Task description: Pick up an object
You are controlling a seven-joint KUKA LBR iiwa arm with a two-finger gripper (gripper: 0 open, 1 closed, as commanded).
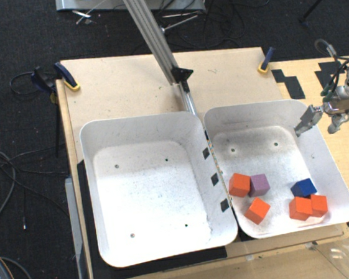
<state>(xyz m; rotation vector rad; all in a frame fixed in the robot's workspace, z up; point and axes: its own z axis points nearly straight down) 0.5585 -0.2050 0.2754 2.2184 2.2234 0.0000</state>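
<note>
At far right of camera view, the hand sits over the right bin's upper-right rim; its two fingers are spread wide apart, one slanting down-left over the rim, the other to the right; nothing between them. Grey wrist w/ cables enters from the right edge just above it.

Right bin holds all the blocks, grouped in its lower half, well apart from the hand; orange block touching a purple block on its right; another orange block just below that pair, tilted diamond-wise; blue block near the lower-right wall; two orange blocks pressed together just under the blue one.

Left bin lies alongside, white w/ dark speckles; its right wall meets the right bin's left wall; small black tabs along that seam.

Both bins rest on a pale wood worktop; yellow-tipped clamps at its upper-left and upper-right corners; a metal pole slants down from top centre to a black bracket by the bins' junction. Dark carpet w/ cables around the worktop.
</note>
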